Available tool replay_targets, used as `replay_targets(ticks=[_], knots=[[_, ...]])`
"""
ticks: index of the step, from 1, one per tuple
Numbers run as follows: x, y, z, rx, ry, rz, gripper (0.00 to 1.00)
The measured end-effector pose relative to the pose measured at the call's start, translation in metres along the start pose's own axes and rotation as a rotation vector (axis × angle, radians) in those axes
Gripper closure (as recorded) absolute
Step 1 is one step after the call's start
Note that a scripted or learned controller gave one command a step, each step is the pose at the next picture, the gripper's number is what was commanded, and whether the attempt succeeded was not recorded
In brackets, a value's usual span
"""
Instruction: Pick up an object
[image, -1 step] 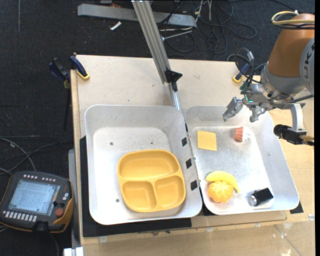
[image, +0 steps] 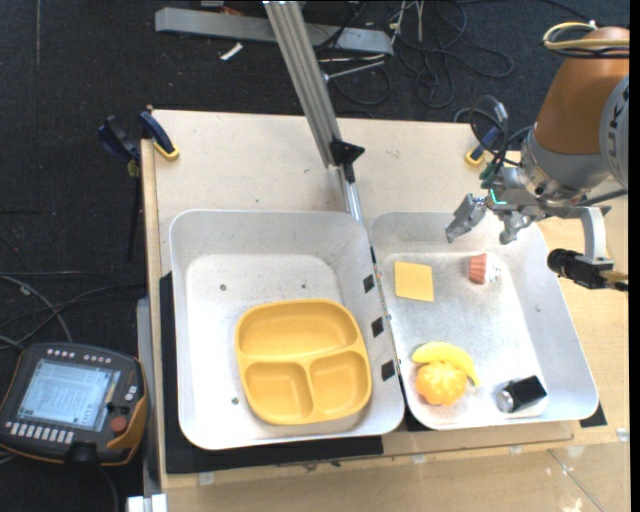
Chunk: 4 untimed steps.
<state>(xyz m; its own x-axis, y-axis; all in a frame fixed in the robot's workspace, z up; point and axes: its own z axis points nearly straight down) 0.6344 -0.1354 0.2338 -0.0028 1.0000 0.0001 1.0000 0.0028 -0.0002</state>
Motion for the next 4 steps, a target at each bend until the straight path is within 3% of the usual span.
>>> replay_targets(ticks=[3, 4], knots=[[-0.001, -0.013, 0.141, 0.002, 0.0, 0.003, 0.0], [-0.002, -0.012, 0.128, -0.002, -0.001, 0.003, 1.0]])
